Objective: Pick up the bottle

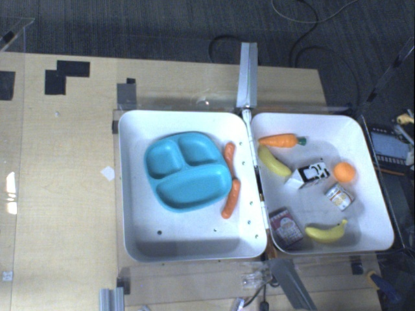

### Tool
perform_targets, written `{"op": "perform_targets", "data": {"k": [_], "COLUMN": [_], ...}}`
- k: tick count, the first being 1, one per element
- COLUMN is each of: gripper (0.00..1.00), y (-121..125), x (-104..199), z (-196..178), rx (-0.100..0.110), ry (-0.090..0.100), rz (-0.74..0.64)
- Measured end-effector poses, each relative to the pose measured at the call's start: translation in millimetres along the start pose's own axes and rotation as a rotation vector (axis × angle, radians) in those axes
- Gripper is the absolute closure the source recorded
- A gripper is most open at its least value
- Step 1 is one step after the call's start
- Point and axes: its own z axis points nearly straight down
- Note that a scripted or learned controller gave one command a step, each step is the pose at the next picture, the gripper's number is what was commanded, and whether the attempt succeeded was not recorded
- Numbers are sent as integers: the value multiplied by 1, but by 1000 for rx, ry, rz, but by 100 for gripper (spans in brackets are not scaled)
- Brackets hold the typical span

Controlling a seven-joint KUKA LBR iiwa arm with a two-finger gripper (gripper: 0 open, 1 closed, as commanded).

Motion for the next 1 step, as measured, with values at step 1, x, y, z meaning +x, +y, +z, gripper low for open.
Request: {"op": "perform_targets", "data": {"k": [1], "gripper": [100], "y": [0], "x": [2], "z": [-11], "rx": [-2], "ry": [3], "rz": [-8]}}
